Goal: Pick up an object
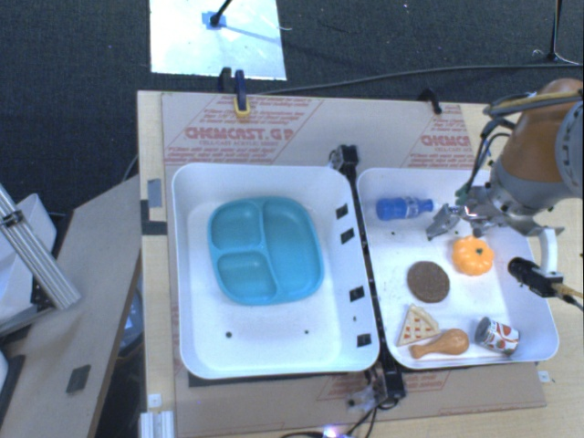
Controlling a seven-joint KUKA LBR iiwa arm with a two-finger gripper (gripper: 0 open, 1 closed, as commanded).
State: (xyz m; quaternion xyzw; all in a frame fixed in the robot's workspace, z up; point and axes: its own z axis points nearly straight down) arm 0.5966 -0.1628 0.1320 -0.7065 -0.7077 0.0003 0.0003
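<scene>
Tool [456, 219] over right bin [547, 336], nothing in it, grasp not made.
Fingers look narrowly apart, hanging between bottle [403, 208] and pumpkin [473, 255], just beside pumpkin's top-left. Risks, as I judge them: coming down in that gap closes on air; clipping the round pumpkin nudges it toward cookie [427, 281] rather than trapping it; bottle lies on its side and may roll. Pizza [417, 324], drumstick [440, 343] and can [496, 335] sit well apart at the near edge. Left bin [182, 245] has the blue tray [265, 249].

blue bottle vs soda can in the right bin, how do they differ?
The blue bottle is blue with a white cap; the soda can is red and white. The blue bottle lies at the bin's far side, the soda can at its near corner. Both lie on their sides.
</scene>
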